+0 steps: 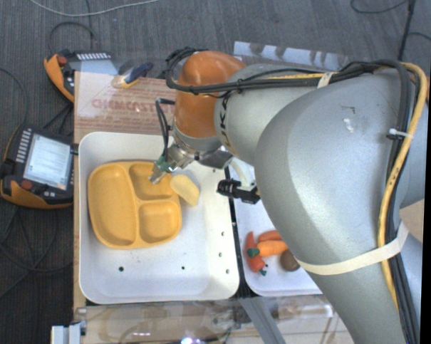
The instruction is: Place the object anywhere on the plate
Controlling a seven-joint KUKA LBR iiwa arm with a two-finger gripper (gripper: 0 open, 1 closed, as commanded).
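gripper (158, 174) over plate (110, 213), object (187, 189) beside (perhaps touching)

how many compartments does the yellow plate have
3: on the yellow plate, one long compartment down the left side, one at upper right beneath the gripper, one at lower right.

We see faint reddish printed letters on the cardboard sheet (122, 110) in the upper left of the frame, but we cannot read them.

You see an orange-yellow plate (132, 207) in the white bin (197, 274); beside the plate, a pale yellow object (187, 189); farther right, orange carrots (266, 247).
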